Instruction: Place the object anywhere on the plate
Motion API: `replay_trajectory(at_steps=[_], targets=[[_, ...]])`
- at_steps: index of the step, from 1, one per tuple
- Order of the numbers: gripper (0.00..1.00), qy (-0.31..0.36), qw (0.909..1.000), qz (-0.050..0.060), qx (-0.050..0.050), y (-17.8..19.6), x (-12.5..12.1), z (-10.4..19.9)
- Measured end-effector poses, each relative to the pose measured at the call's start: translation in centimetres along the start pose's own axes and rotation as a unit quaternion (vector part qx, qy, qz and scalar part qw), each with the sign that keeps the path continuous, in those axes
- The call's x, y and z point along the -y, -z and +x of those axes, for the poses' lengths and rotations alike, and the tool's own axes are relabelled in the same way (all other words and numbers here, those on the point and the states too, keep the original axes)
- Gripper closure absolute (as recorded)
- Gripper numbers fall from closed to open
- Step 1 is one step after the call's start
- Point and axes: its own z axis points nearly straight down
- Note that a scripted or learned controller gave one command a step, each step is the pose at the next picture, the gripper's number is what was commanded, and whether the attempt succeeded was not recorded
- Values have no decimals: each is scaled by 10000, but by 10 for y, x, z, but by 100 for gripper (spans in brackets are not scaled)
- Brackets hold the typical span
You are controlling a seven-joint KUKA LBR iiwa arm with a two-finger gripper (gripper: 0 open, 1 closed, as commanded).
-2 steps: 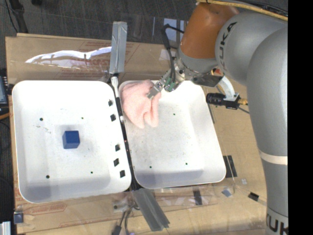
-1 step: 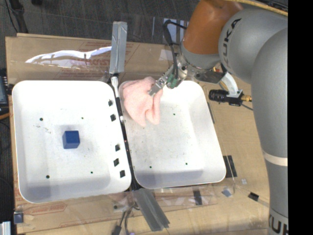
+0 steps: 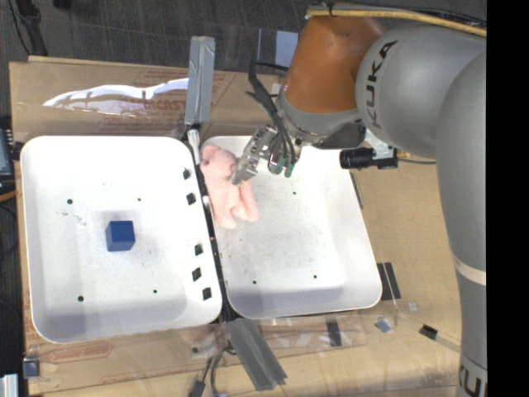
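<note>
A small blue cube lies in the left white bin, left of its middle. A pale pink lumpy item rests in the right white bin, against its left wall near the far corner. My gripper hangs over the far left part of the right bin, just right of the pink item. Its fingers stand open, nothing shows between them, and the left fingertip is at the pink item's upper right edge. The cube is far to the gripper's left.
A ridge with black clips divides the two bins. The arm's orange band and grey body loom over the right bin's far right side. Brown cardboard lies under and behind the bins.
</note>
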Motion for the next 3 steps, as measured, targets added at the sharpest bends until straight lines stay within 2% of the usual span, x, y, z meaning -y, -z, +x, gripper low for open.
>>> replay_trajectory(at_steps=[1, 2, 3], targets=[[100, 2011, 9796, -3, 12, 9, -32, 46], [100, 2306, 9730, -2, 12, 11, -58, 92], [100, 2322, 9727, 4, 5, 9, -94, 129]])
